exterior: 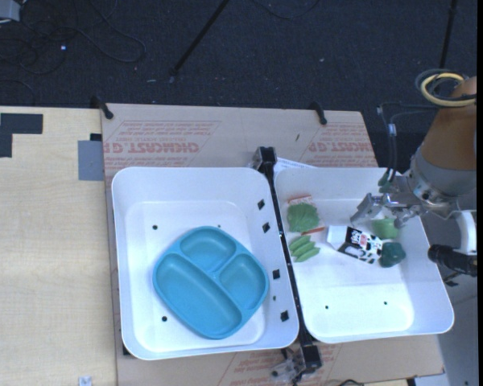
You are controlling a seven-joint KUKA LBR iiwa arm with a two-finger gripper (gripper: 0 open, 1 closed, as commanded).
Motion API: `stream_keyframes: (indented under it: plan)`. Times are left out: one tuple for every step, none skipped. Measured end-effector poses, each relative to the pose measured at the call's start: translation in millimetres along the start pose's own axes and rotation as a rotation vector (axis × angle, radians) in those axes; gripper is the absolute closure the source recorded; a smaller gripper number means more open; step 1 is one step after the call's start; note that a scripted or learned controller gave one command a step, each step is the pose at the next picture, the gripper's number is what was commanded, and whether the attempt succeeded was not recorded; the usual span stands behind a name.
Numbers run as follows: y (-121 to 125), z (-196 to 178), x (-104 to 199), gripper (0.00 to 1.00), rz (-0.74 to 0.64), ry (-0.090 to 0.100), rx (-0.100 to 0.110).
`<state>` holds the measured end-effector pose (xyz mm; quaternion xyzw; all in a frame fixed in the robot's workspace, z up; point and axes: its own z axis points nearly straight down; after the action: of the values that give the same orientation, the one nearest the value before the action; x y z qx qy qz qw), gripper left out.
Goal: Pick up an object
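Nearest the lens: front rim of the left bin (201,349), white and shallow, holding a blue divided plate (211,281) with three compartments, lying flat and a bit skewed toward the front. Right next to it, the right bin (370,312), joined along a black divider strip (280,248). Both sitting on a sheet of cardboard (185,135) over the pale wood tabletop (40,256). Grey arm with orange band (451,143) coming in from the right over the right bin's far corner. Hand (385,206) hovering just above the back right of that bin, fingers looking spread apart with nothing between them. Just below it, a black-and-white patterned box (359,243), touching a dark green round thing (392,253). Further left, a leafy green toy (303,215) and green pea pods (303,248) near the divider.
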<state>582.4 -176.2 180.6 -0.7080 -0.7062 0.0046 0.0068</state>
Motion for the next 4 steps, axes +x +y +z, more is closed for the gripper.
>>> stream_keyframes:
  plan:
    - [2.8, -8.8, 0.2, 0.00, -0.003, -0.002, -0.013]
    - [1.0, 34.5, -3.8, 0.00, -0.002, -0.002, -0.011]
    - [2.7, 86.2, -2.0, 0.00, -0.004, -0.001, -0.014]
    - [1.5, 75.1, -3.2, 1.00, -0.001, -0.002, -0.012]
